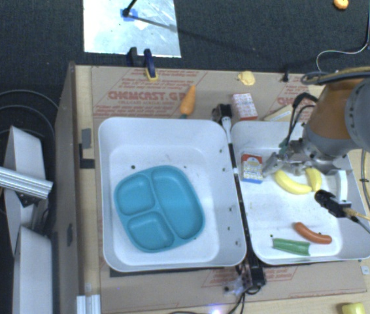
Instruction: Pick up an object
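Note:
The right bin (358, 244) holds a yellow banana (292, 184), a second small yellow piece (313, 176), a white carton with red and blue print (252, 167), a red-brown sausage (312, 233) and a green pod (291, 245). My gripper (283, 162) hangs low over the back of this bin, between the carton and the banana's upper end. The wrist hides its tips, and nothing shows as held.
The left bin (116, 142) holds a blue divided plate (159, 208). On the cardboard behind the bins lie a carrot (187, 101), a small pink-and-white box (244, 105) and a yellow lump (246, 78). The arm (348, 120) covers the right bin's back right corner.

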